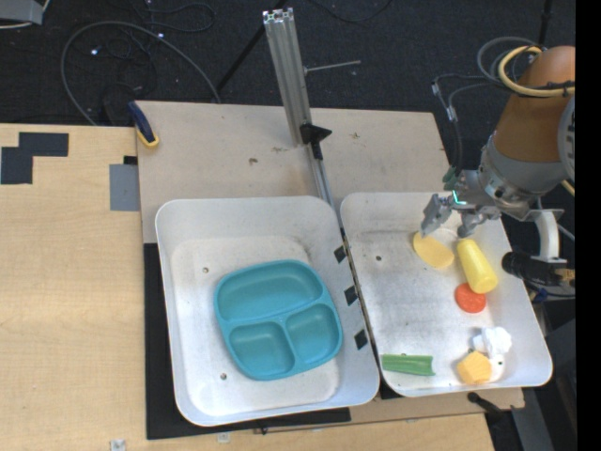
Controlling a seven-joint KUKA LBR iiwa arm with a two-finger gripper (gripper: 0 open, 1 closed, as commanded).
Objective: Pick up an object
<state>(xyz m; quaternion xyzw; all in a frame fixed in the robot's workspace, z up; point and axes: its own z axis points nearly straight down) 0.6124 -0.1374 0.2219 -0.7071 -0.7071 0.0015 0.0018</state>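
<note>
Overhead slanted view of the table (75,280), read from left to right. The left bin (188,365) carries a teal divided tray (278,318) with three compartments, lying well apart from the arm. A metal post (286,73) rises behind the seam between the bins. In the right bin (394,289), a green flat piece (408,365) lies near the front edge; farther right sit a yellow-orange block (475,368) touching a small white object (495,340), a red-orange round piece (470,298), a yellow cylinder (476,264) and a pale yellow rounded object (433,250). The gripper (453,216), reaching in from the right at the bin's rear, hangs just above and behind these last two; its fingers appear spread apart with nothing visibly between them. The pale yellow rounded object lies just in front of the fingers, slightly toward the left, and is judged the nearest candidate. The yellow cylinder lies just beside it to the right, its long axis running from rear-left to front-right, so a grasp across its short width would likely call for a wrist turn.
</note>
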